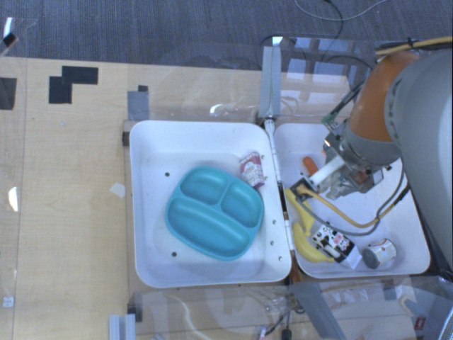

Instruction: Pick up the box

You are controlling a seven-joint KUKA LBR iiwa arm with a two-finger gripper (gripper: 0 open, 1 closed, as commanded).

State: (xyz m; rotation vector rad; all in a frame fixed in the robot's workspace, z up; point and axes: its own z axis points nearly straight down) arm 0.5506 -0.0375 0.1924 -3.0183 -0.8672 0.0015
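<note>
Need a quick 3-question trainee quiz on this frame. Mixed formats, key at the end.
1. Multiple choice: what lies in the left bin next to the blue plate?
A) a spoon
B) a red-and-white packet
C) a mug

2. True or false: the box lies in the right bin, right by the banana.

3. Fill in: the arm reaches over the ____ bin.

Key: 1 B; 2 true; 3 right.
</note>
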